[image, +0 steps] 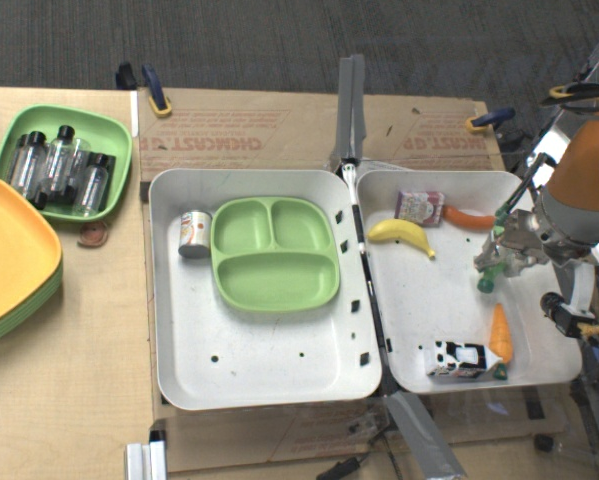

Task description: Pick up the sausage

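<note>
The sausage (467, 218), a reddish-orange link, lies near the back of the right bin (419, 308), just right of a pink packet (419, 207). Its right end runs under the arm. My gripper (493, 265) hangs over the bin's right side, a little in front of and to the right of the sausage. A small green piece (486, 284) shows right at the gripper's tip; I cannot make out what it is. Nothing recognisable is lifted off the bin floor.
A banana (401, 234), a carrot (500, 333) and a small black-and-white carton (457, 360) also lie in the right bin. The left bin (259, 358) holds a green divided plate (274, 253) and a can (193, 234). A tray of bottles (64, 163) and yellow plates (14, 258) sit at the far left.
</note>
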Robot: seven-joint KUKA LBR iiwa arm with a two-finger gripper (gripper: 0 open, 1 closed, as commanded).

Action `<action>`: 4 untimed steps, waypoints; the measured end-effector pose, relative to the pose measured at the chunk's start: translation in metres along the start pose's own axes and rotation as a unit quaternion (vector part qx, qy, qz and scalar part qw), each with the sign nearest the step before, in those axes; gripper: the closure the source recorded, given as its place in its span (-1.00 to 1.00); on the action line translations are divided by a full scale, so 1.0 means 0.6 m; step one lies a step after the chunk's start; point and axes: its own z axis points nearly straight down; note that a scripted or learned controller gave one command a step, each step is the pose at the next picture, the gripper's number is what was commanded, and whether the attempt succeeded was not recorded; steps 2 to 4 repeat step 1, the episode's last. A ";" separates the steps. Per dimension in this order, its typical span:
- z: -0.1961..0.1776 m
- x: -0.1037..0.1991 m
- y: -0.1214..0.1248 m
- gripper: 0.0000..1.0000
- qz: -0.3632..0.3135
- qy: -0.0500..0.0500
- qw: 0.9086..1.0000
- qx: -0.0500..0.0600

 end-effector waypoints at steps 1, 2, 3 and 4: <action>0.033 -0.018 0.047 1.00 -0.045 0.000 0.999 -0.001; 0.033 -0.018 0.047 1.00 -0.045 0.000 0.999 -0.001; 0.033 -0.018 0.047 1.00 -0.045 0.000 0.999 -0.001; 0.033 -0.018 0.047 1.00 -0.045 0.000 0.999 -0.001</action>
